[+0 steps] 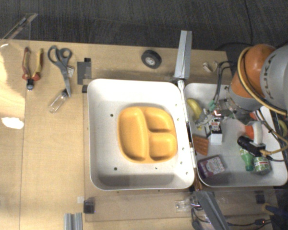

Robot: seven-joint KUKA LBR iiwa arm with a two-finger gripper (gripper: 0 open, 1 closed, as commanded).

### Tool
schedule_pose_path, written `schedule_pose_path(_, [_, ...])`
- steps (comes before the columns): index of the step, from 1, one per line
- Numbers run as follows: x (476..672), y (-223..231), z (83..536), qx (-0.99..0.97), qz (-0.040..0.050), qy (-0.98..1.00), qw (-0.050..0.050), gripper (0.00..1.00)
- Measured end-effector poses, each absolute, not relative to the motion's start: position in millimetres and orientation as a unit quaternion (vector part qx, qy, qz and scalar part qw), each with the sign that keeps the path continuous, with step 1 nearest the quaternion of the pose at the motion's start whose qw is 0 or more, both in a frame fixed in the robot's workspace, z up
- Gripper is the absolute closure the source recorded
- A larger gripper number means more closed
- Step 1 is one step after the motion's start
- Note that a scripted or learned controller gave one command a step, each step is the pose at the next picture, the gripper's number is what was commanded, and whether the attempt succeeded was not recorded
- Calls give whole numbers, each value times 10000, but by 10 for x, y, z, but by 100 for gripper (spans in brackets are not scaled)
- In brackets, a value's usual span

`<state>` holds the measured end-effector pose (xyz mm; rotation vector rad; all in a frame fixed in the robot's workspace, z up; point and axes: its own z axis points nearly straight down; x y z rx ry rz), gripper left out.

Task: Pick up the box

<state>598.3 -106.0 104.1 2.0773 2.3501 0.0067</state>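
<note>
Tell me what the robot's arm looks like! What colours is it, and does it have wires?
The arm is big, round and smooth. It is mostly grey, with a bright orange band above the wrist. Yellow and black cables loop around the orange part, and more run down beside it. The gripper at the end is small and boxy, dark and white, with little coloured wires near it.

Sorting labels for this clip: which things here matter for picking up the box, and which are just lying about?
For the job:
purple box
gripper
right bin

Lying about:
yellow tray
scissors
pliers
tape roll
green bottle
</note>
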Motion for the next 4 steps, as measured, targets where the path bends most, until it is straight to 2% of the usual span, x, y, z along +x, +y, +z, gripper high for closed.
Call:
schedule_pose_path(1, [5330, -1217, 1648, 6414, 22, 7672, 28, 0])
schedule_pose_path(2, [5899, -1259, 888, 6639, 37, 7478, 57, 0])
schedule_pose_path(3, [5234, -1308, 898, 7127, 43, 7014, 61, 0])
schedule_pose_path(4, [5810, -1349, 889, 6743, 35, 7384, 63, 0])
